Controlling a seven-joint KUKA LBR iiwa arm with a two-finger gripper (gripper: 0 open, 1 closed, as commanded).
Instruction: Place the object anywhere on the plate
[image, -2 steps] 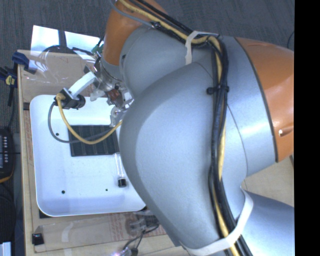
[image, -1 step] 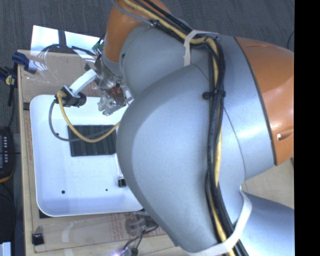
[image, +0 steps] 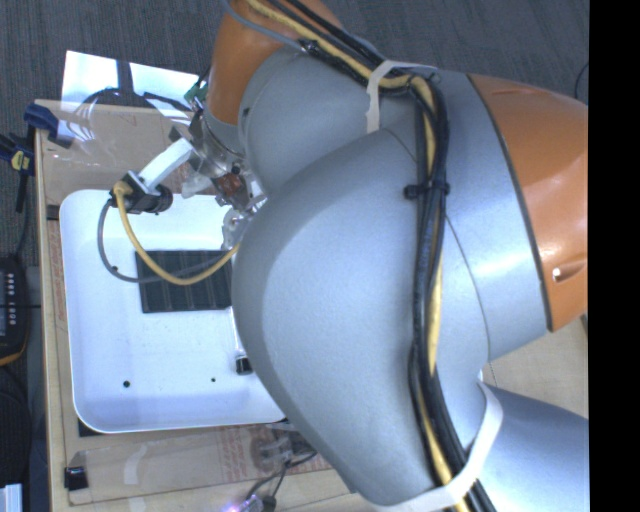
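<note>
The grey arm with its orange band is seen covering most of the right of the bench, its wrist lying over the upper edge of the white bin. The gripper is largely masked, so its state cannot be told. A dark ribbed rectangle is noted on the bin floor beneath a yellow cable; the task's object cannot be identified.

The grey arm with its orange band covers much of the right and centre. Below it lies a shallow white bin holding a dark ribbed mat. A yellow cable loops over the bin's upper part. The hand sits near the bin's top edge, its end blurred. Wooden worktop borders the bin.
</note>
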